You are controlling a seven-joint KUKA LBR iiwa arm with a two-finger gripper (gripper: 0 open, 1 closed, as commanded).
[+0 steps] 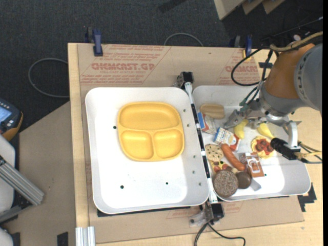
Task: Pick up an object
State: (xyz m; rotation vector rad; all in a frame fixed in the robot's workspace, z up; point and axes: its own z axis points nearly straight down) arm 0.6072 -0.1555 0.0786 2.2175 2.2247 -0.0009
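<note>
Camera view, starting at the near edge of the bench: the right-hand bin (pixel 287 188) carries a heap of toy food, and the left-hand bin (pixel 102 188) beside it carries a yellow divided tray (pixel 151 129) and little else. Nearest in the heap sits a round brown patty (pixel 225 183), with a small dark brown lump (pixel 244 179) touching its right side. Just behind them a red sausage (pixel 233 158) lies on a slant, its long axis running from upper left down to lower right, and a pizza slice (pixel 214 153) rests against its left. A blue-and-white packet (pixel 222 136) comes next, then a yellow piece (pixel 241 128) and a banana-like piece (pixel 264 129) either side of the tool, and a tan bun (pixel 212 110) at the far left corner of that bin.

The gripper (pixel 254 119) hangs over the far middle of the right bin, under the grey wrist and orange band. From where I stand its tips are lost among the yellow pieces and cabling, so I cannot tell how it is set, nor whether anything sits in it.

What the next move seems to hinge on: the closest candidates are the two yellow pieces, flanking the tool left and right, almost beneath it. The sausage lies nearer the camera and to the left, a longer reach, and its slant would want the wrist turned across it.
</note>
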